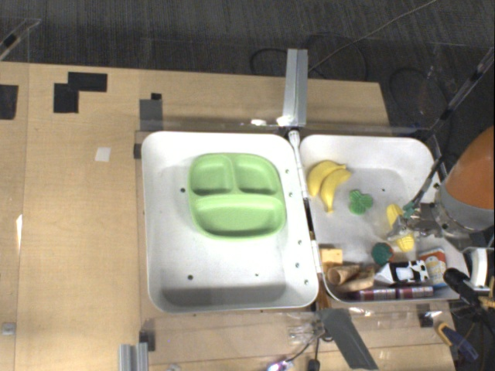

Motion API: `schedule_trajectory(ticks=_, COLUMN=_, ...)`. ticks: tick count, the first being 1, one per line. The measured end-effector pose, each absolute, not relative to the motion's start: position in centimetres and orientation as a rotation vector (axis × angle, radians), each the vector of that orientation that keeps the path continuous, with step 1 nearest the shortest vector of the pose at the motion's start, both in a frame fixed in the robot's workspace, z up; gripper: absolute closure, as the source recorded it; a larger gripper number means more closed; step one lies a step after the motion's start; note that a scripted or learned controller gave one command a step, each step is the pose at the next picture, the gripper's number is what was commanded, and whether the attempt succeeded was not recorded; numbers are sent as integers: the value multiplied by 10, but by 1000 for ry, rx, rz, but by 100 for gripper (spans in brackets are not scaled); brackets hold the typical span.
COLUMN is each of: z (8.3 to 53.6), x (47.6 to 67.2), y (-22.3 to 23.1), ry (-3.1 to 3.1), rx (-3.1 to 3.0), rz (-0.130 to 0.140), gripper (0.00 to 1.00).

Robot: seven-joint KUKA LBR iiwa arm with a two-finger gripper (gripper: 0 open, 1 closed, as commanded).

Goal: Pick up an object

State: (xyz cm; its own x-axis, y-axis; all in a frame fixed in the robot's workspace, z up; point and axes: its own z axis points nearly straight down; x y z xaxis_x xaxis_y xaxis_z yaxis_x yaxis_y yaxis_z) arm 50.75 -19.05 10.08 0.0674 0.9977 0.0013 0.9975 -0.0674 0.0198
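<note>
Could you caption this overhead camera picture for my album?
Robot gripper hovers over toy-filled right bin; green plate sits in left bin.

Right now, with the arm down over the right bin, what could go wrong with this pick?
1. The gripper sits among small yellow pieces near the right bin wall, so it may close on nothing or nudge them aside.
2. The front edge is crowded: the dark marker, the black-and-white toy and the teal piece lie packed together, so a grasp there could snag two things.
3. The bananas and green broccoli toy lie apart, easier targets.
</note>
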Motion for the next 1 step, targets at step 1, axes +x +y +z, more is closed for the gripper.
schedule_trajectory(ticks=1, z=187, x=577, y=-114, ry=2273, rx=2163, rz=6, gripper=100)
